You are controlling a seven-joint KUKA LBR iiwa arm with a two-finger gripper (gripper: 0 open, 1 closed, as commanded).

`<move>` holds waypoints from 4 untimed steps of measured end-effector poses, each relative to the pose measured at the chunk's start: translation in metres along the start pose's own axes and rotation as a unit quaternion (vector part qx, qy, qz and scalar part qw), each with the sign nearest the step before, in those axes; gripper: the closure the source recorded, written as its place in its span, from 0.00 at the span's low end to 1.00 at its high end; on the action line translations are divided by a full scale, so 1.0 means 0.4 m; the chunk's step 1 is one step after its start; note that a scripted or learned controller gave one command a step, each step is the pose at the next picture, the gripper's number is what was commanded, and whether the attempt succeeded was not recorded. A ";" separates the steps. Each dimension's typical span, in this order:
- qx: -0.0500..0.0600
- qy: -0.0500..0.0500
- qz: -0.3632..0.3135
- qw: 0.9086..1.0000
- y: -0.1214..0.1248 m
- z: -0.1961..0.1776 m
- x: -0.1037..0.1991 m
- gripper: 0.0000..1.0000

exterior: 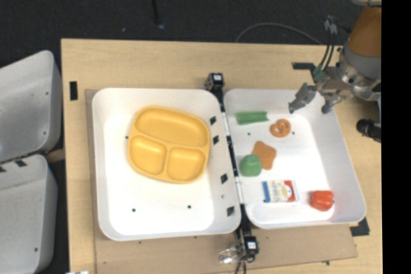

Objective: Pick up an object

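Wooden bench (77, 138), right bin (340, 163): pretzel (280, 128) lies near the far wall beside a green bar (251, 117) (both untouched), the gripper (314, 99) just above, fingers spread wide, gripping nothing.

tray (169, 144) in L bin (115, 202), pretzel (280, 128) in R bin (340, 157)

Wooden bench (77, 157) bearing two white bins (115, 202)

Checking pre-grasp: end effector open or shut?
Open. The end effector hangs over the right bin's far edge, its two fingers spread apart, nothing between them.
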State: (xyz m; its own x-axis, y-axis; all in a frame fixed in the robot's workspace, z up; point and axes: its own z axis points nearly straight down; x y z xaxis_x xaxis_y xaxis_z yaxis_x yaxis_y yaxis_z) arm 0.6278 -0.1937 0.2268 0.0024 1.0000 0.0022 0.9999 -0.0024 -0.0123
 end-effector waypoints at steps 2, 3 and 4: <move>-0.005 -0.002 -0.001 1.000 0.009 0.082 0.002 0.00; -0.004 -0.002 -0.003 1.000 0.017 0.228 0.020 0.00; -0.005 -0.003 -0.002 1.000 0.017 0.318 0.015 0.00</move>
State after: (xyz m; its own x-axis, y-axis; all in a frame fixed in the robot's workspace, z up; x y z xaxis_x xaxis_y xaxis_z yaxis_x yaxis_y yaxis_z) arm 0.6332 -0.1873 0.0994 -0.0009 1.0000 -0.0030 1.0000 0.0009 -0.0019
